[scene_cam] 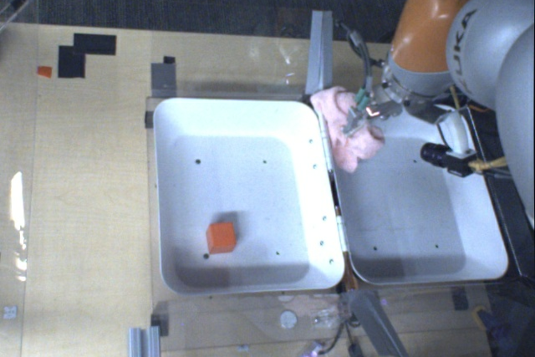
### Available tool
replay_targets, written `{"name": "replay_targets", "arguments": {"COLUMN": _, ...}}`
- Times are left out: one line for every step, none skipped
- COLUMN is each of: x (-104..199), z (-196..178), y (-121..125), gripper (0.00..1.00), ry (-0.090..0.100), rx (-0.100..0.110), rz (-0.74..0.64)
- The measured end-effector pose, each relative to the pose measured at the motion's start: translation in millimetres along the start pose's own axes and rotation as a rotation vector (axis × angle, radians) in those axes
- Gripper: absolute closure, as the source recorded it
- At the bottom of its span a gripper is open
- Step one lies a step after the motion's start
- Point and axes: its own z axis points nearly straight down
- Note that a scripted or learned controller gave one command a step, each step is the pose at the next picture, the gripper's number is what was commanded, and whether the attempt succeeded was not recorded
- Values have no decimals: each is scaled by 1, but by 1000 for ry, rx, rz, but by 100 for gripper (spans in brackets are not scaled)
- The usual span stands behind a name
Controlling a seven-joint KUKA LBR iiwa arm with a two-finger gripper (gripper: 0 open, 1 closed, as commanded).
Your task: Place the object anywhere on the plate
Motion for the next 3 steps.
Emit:
{"name": "replay_targets", "arguments": {"x": 1, "z": -40, "y": 3, "gripper": 100, "ry": -1, "rx": -2, "rz": -8}}
{"name": "replay_targets", "arguments": {"x": 50, "z": -32, "y": 23, "gripper": 100, "ry": 2, "rx": -1, "rz": -412}}
{"name": "replay_targets", "arguments": {"x": 94, "z": -44, "y": 42, "gripper": 100, "ry": 0, "rx": -6, "rz": -812}}
